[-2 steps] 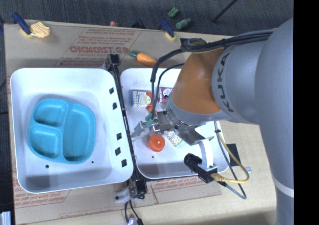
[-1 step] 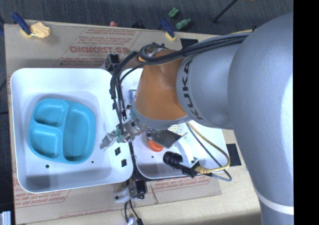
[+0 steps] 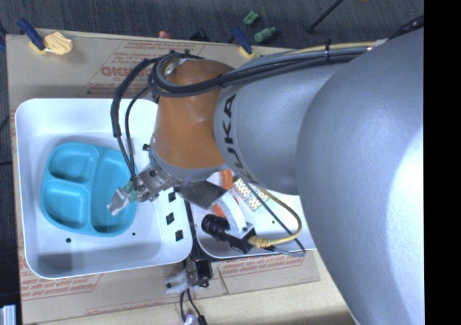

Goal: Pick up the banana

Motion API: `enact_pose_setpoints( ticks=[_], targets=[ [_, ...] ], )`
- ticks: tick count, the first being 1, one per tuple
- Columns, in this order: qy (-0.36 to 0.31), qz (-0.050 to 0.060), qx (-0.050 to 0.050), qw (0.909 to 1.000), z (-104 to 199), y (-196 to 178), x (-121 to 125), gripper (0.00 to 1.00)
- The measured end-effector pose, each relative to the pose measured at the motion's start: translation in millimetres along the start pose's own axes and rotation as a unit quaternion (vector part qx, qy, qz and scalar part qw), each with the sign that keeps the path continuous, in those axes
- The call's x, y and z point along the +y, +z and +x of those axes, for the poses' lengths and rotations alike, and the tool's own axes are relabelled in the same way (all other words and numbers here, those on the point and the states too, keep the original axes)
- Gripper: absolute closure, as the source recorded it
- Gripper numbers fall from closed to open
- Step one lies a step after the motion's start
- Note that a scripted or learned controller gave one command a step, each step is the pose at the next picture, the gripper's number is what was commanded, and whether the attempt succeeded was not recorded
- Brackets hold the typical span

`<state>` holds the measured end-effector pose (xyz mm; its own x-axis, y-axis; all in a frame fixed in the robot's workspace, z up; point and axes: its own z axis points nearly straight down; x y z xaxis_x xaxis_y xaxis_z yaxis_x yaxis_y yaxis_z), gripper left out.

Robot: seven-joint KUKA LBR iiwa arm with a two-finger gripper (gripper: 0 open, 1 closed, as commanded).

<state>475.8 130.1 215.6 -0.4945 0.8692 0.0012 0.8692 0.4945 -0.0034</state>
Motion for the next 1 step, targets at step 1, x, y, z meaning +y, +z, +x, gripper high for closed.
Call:
enact_pose_setpoints(
  ticks=[1],
  targets=[
    [-0.038, -0.009, -0.002, 0.9993, 32.3, 118.8, 24.5, 0.0]
  ],
)
